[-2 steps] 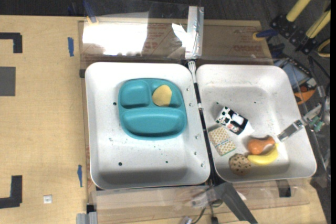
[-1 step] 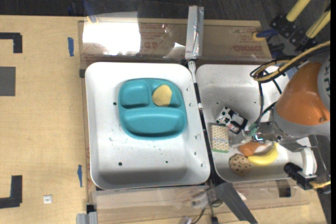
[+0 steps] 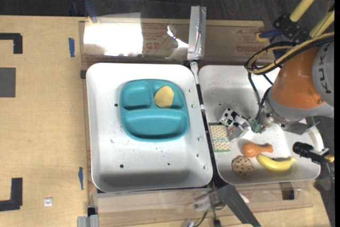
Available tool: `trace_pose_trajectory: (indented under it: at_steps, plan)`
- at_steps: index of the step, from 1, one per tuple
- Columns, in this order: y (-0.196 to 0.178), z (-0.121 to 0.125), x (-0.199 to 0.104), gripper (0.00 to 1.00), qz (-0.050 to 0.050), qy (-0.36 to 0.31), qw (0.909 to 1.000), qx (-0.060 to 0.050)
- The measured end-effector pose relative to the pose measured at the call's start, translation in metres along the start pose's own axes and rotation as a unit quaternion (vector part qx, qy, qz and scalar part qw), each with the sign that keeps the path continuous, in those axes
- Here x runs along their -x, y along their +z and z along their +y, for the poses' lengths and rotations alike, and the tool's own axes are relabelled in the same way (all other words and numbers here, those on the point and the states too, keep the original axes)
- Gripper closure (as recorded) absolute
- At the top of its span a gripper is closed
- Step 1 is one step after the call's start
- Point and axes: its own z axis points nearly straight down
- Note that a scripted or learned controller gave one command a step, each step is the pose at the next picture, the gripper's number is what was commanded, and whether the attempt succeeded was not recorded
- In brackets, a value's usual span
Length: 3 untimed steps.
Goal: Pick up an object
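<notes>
Tool (image 3: pixel 245 126) hovers just above orange toy (image 3: pixel 256 149) (right bin (image 3: pixel 223 80)).

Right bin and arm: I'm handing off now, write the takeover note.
Gripper: low over the right bin, by the black-and-white checkered object; finger state unreadable, nothing seen held.
Right bin: checkered object, patterned card, orange toy, banana, speckled brown ball.
Left bin: teal divided tray with a yellow piece in its upper right compartment.
Done: the arm is at the objects.
Left: grasp one object and lift it.
</notes>
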Motion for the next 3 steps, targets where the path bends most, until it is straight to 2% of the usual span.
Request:
trace_pose_trajectory:
  at_steps: [1, 2, 3]
  plan:
    - [-0.001, -0.044, -0.028, 0.00, 0.001, -0.044, 0.9990, 0.000]
    - [-0.079, -0.007, -0.009, 0.00, 0.000, -0.052, 0.9987, 0.001]
    - [-0.007, -0.045, -0.018, 0.00, 0.002, -0.061, 0.9981, -0.001]
